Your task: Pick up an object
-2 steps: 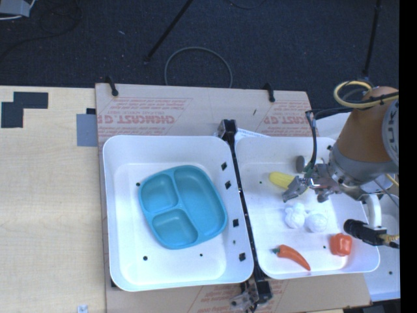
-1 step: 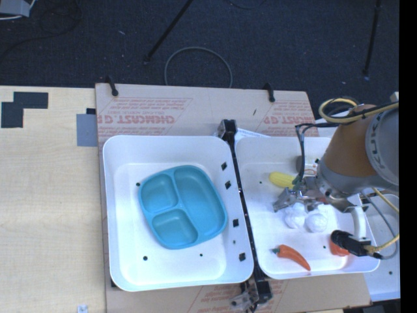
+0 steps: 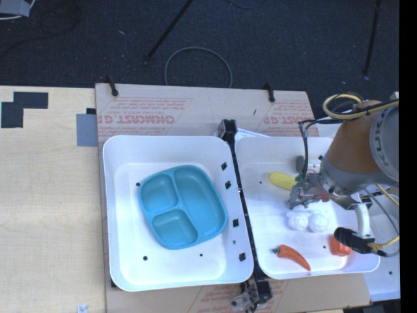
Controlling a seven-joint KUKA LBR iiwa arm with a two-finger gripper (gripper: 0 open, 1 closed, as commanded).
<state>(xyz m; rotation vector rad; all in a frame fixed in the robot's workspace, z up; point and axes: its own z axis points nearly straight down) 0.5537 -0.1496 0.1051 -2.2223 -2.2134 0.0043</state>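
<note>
Gripper (image 3: 301,197) low in right bin (image 3: 260,253), grip unclear | white lump (image 3: 308,221) just below | carrot (image 3: 293,256) near front rim

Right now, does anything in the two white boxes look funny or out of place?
Nothing is spilled or broken. The blue divided plate sits at a slant in the left bin. In the right bin, the yellow toy, white lumpy thing and orange carrot-like toy lie scattered, with the gripper low over the white one.

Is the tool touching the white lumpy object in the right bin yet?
Cannot tell. In the camera view the tool overlaps the top edge of the white lumpy object, with no plain gap or contact.
</note>
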